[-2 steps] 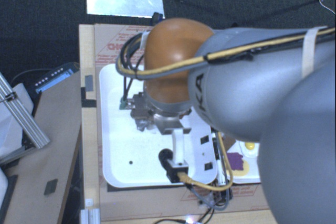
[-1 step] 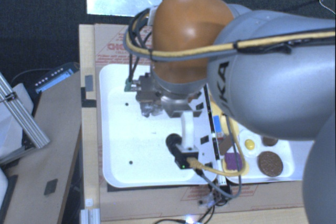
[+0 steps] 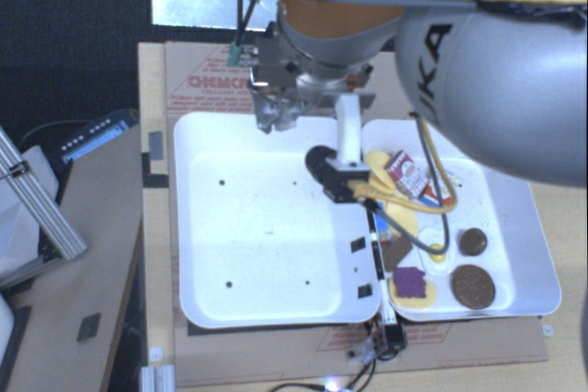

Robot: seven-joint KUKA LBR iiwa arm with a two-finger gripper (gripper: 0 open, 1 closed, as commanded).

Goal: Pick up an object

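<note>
**Currently off-target: end effector over left bin, objs in right bin**

Currently the end effector [image 3: 269, 117] is seen at the far rim of the left bin [image 3: 188, 225], hung below the orange band of the arm [image 3: 496, 60]. Whether it is open or shut cannot be told from this angle, and nothing is seen held in it.

The pickable objs are grouped in the right bin [image 3: 540, 285], well apart from the end effector:
- a red-and-white packet [image 3: 409, 173] resting on a yellow piece [image 3: 402, 218]
- a small brown disc [image 3: 473, 241], w/ a larger brown disc [image 3: 473, 286] just beside it
- a purple piece [image 3: 411, 282] near the divider

Risks, as judged from here:
- If a descent is made at this spot, only bin floor or rim is likely met, so the grasp would come up w/ nothing.
- The rim itself could be struck and the bin shifted on the worktop [image 3: 92, 225].
- If the right bin is targeted, the flat discs may be slid rather than gripped.
- The packet may be pushed off the yellow piece, since the two overlap.
</note>
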